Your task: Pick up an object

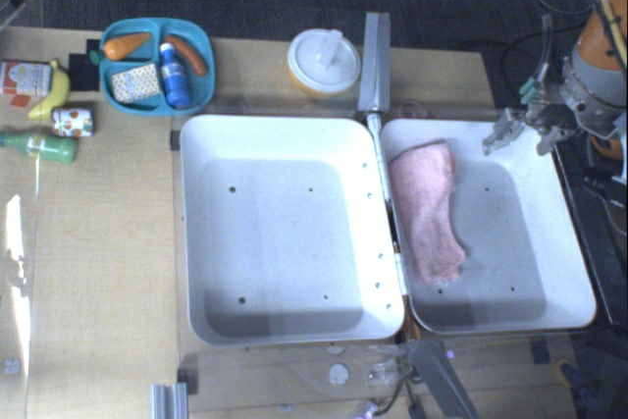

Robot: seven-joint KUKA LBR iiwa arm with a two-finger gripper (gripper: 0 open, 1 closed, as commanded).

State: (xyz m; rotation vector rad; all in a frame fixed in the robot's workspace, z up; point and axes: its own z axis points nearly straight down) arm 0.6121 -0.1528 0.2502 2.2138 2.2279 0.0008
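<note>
The end effector (520, 133) hangs over the far right corner of the right bin (569, 240), its two fingers spread apart and holding nothing. The pink cloth (428, 211), the thing to pick, lies well to its left and nearer the camera, against the bin's left wall. Being limp and flat, it may slip out, or the fingers may strike that wall.
</note>
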